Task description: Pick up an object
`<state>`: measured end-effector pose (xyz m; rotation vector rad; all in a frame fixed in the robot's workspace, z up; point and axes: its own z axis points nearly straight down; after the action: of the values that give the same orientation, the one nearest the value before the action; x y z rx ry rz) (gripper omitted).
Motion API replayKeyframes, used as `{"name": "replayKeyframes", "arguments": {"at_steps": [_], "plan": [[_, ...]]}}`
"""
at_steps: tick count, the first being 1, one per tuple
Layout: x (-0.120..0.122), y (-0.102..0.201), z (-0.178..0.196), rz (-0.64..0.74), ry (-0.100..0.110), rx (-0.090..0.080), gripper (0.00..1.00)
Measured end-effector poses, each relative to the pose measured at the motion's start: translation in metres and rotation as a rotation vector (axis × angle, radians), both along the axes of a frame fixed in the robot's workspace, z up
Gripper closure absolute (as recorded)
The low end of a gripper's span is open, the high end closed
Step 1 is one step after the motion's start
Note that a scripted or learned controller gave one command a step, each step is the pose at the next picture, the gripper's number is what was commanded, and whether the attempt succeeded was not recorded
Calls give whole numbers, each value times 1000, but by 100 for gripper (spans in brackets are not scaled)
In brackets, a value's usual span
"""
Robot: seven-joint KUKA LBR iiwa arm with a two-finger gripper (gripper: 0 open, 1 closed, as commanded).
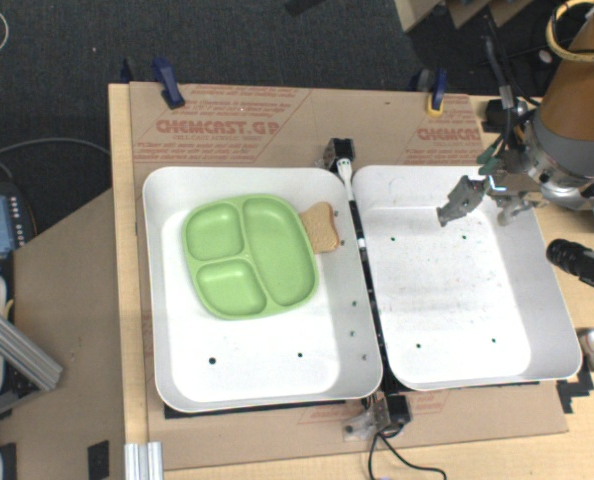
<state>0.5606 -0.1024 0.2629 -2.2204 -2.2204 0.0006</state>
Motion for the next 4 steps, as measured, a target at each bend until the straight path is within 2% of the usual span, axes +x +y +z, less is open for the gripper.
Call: {"name": "replayKeyframes", "arguments": {"at_steps": [1,2,3,4], "plan": [[1,0,11,0,-3,-1,100],[-29,121,-39,13,8,5,100],[-73,115,109,2,-16,1,100],[-82,224,107,13,-4,2,100]]}}
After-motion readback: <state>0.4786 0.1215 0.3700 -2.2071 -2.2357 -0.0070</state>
